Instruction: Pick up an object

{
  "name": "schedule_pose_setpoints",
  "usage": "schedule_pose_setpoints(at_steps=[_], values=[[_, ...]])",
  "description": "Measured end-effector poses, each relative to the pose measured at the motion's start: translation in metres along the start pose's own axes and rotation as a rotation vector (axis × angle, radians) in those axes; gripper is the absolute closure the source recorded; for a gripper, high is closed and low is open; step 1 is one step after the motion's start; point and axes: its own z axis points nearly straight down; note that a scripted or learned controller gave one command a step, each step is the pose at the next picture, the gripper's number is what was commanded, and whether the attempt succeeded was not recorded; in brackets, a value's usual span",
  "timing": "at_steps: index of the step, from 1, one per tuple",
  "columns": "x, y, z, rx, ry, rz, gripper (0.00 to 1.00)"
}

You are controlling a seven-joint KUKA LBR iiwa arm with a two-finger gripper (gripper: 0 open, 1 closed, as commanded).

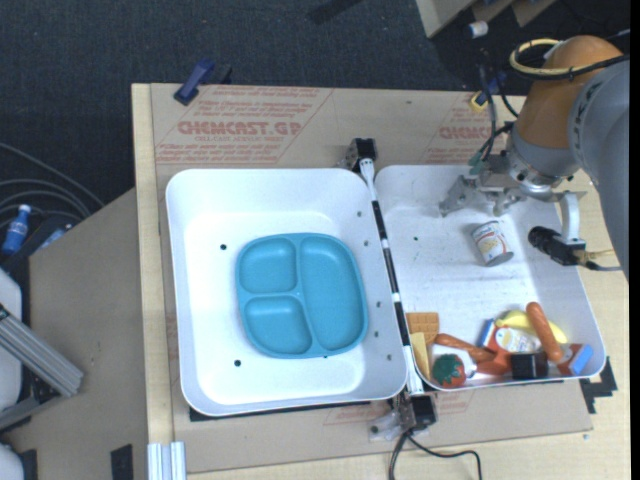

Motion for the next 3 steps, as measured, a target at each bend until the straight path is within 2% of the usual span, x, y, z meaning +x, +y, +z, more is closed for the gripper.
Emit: schedule_pose_setpoints(at_steps=[1, 2, 3], values=[[-0.005, 0.0, 0.0, 0.0, 0.0, 0.0, 0.0], [0.033, 0.0, 0.0, 0.004, 0.003, -0.001, 0.0], [-0.04, 0.001, -0.09, -0.001, -0.001, 0.0, 0.0]])
